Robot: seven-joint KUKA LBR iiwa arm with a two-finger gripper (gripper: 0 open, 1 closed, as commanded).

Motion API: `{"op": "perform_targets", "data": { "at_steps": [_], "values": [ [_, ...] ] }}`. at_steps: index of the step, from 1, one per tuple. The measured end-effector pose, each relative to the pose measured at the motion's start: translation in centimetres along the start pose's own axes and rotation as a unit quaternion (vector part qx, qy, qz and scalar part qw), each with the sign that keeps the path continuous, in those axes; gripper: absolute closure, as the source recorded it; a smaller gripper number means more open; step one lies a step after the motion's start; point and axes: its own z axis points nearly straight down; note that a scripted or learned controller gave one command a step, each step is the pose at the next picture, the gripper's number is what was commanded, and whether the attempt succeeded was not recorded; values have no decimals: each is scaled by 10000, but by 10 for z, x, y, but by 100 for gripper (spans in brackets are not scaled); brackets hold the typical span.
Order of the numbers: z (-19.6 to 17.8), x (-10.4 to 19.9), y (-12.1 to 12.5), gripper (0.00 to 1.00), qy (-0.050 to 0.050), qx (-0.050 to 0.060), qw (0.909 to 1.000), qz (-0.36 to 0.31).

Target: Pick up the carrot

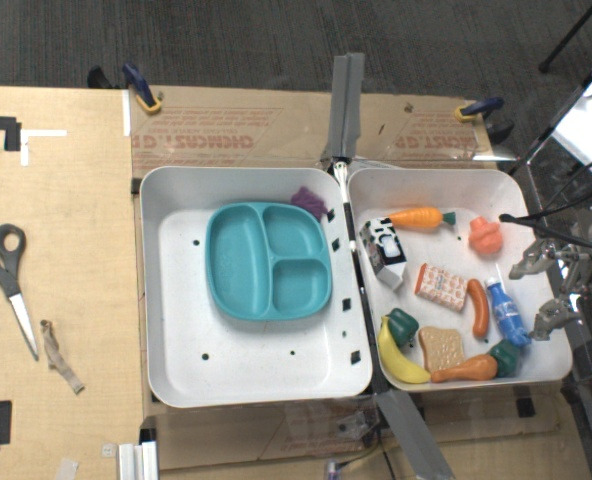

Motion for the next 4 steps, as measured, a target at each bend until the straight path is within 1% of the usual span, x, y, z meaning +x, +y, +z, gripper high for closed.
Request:
{"op": "perform_targets", "data": {
  "at_steps": [1,2,3,4],
  "values": [
    [-38,-67,28,0,-12,6,9840,1779],
    [-94,-148,85,0,-15,6,9478,3188],
    [-24,-166,94,0,3,9,9426,3338],
    [114,-165,87,0,-12,7,9266,3761]
  ]
}}
